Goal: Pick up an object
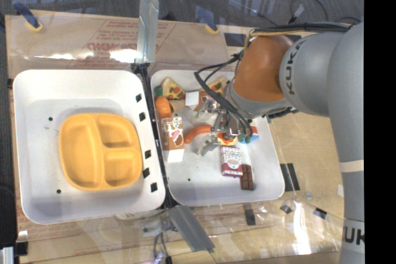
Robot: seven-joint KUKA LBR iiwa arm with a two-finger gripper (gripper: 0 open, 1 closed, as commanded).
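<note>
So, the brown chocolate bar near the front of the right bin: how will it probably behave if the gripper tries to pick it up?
The chocolate bar looks flat and low, so fingers may struggle to get around it. It seems rigid, probably toy plastic, so likely light and unbending. It lies against the small carton, which a push could shift too.

Even, fairly bright light, glare on the clear plastic sheet (117, 55); image slightly soft throughout.

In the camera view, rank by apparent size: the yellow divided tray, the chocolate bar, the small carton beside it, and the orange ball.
1. yellow divided tray, by far the largest.
2. small carton.
3. chocolate bar and orange ball look about alike in area, so I won't rank them.
</note>
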